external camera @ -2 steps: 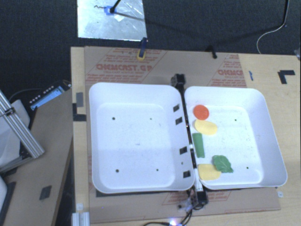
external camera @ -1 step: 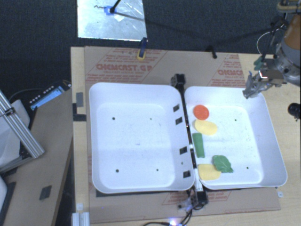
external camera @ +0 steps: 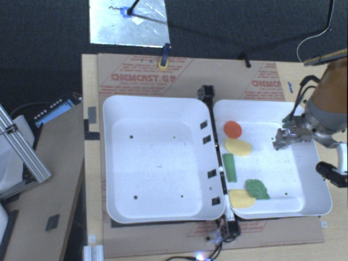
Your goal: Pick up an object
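Note:
The right bin holds several small objects along its left side: an orange-red round piece, a yellow oval piece, a green stick, a dark green leafy piece and a yellow piece in the near left corner. My gripper hangs over the right part of this bin, well to the right of the yellow oval, touching none of the objects. Nothing shows between its fingers.
The left bin lies beside the right one, joined by a black clipped divider. Both sit on a cardboard sheet. A shiny metal plate lies at the back, and a dark cable runs at the upper right.

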`<action>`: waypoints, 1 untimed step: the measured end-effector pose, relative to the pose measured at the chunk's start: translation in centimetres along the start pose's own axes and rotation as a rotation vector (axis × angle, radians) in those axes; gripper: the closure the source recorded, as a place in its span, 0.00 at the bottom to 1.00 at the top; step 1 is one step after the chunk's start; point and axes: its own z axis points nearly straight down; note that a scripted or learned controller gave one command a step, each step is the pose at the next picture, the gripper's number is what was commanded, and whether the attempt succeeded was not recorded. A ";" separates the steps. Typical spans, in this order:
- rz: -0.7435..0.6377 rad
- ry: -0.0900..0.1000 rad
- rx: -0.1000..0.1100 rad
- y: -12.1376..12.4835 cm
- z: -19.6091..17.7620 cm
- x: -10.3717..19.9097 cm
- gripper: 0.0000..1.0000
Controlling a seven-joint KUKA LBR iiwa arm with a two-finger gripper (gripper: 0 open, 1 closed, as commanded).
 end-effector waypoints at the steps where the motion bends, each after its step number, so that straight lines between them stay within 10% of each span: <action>1: -0.002 -0.006 -0.018 4.2 -1.4 -5.0 1.00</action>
